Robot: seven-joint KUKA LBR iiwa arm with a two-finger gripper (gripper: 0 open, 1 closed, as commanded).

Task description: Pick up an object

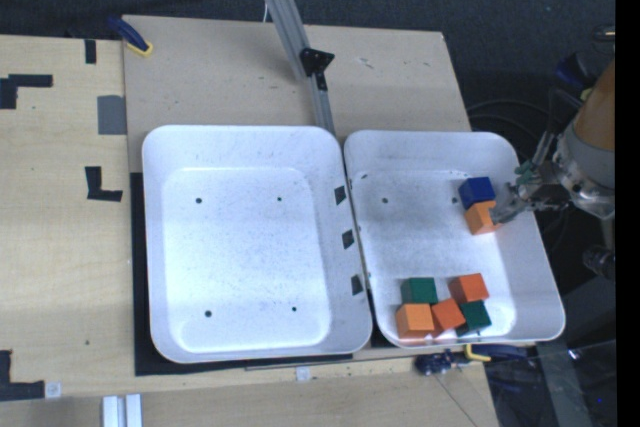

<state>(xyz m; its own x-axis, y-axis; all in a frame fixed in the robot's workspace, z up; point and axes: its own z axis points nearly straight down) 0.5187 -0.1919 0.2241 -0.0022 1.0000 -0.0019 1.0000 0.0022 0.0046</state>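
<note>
Jaws (513, 197) at the right bin's far right rim, beside the orange block; whether they stand wide or narrow cannot be told. Worktop (380, 80): pale wood. Left bin (160, 155) and right bin (420, 147) lie side by side, touching. Blue block (476, 189) sits just above orange block (481, 216). Five orange and green blocks (440, 305) cluster at the right bin's near edge.

A grey metal pole (283, 0) slants across the wooden worktop (390, 75) behind the left bin (160, 165). Black tape marks (97, 183) lie left of that bin.
</note>
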